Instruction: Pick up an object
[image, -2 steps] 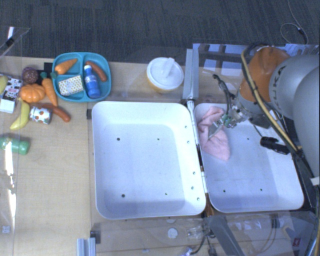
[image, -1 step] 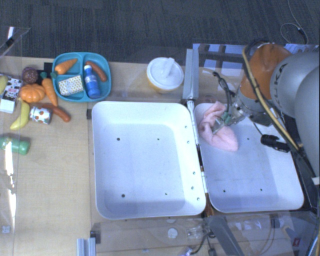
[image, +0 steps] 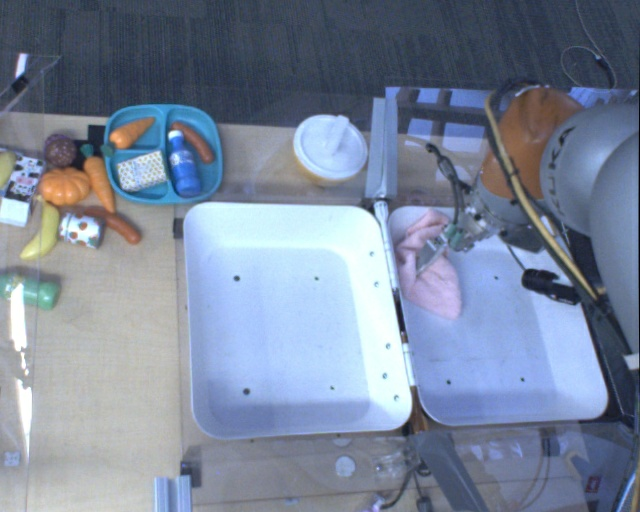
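Camera view looks down at a slant on two shallow white bins set side by side on a wooden bench. Right of centre lies the right bin (image: 520, 390), and a crumpled pink cloth (image: 432, 275) rests against its upper left corner, just beside the divider between the bins. From the upper right of the frame the grey arm (image: 600, 170) with its orange band reaches in, and the gripper (image: 440, 250) is down on the upper part of the cloth. Its tip is too small and too blurred against the pink folds to tell whether the jaws stand apart or are closed on the fabric, so no hold can be confirmed. The cloth lies on the bin floor.

At the centre of the frame sits the left bin (image: 290, 400), its floor white with a few small dark dots. Above the two bins, near the top centre, stands a round white lidded cup (image: 330, 146) with a yellow rim. At the upper left sits a blue divided plate (image: 205, 125) holding toy food, among it a blue bottle (image: 183, 162) and a carrot (image: 132, 131). More toys lie to its left along the frame's edge: a small orange pumpkin (image: 65, 186), a yellow banana (image: 42, 235), a small can (image: 80, 230) and a green item (image: 35, 291).
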